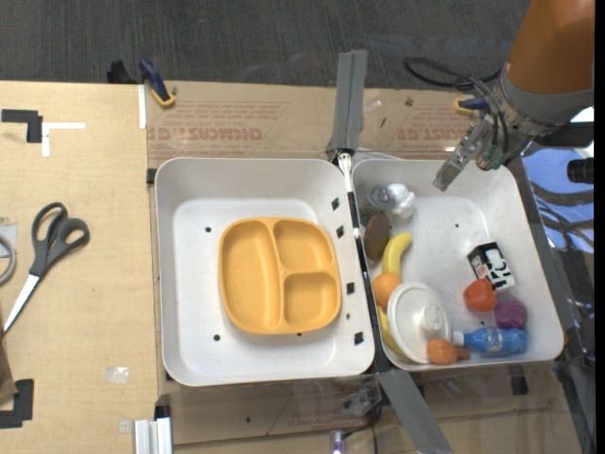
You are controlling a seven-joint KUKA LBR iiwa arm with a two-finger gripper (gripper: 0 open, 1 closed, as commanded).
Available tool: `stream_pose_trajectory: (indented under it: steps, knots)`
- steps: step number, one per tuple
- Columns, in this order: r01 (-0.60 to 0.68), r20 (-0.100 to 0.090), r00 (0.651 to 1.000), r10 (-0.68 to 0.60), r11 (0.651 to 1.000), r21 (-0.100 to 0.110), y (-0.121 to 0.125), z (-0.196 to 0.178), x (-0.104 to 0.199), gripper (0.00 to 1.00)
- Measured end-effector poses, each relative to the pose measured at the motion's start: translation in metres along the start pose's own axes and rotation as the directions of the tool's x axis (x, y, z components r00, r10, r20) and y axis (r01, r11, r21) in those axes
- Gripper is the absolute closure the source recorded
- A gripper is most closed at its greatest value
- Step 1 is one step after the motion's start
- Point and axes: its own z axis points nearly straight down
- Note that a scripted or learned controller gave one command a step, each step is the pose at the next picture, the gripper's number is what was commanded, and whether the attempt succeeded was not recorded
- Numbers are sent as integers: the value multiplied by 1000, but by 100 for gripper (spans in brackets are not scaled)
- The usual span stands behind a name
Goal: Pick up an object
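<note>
My gripper (469, 165) hangs over the far edge of the right bin (452, 223), open, with nothing between its fingers (448, 172). Below it the bin holds several small things: a crumpled silver piece (391, 198), a brown oval (377, 234), a banana (397, 252), an orange (385, 287), a white bowl (414, 320), a small orange ball (440, 351), a blue bottle (493, 340), a purple ball (510, 312), a red-orange ball (479, 296) and a black-and-white box (492, 265). The silver piece lies nearest the gripper, down and to its left.
The left bin (189, 253) holds a yellow divided plate (281, 274). Scissors (45, 242) lie on the wooden bench at the left. A blue clamp (156, 81) sits at the cardboard's far left corner. Cables run along the right side.
</note>
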Motion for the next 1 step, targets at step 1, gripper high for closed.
stream_pose_trajectory:
  steps: [1]
  knots:
    - [-82,1,997,82,997,0,37,-54,-10,100]
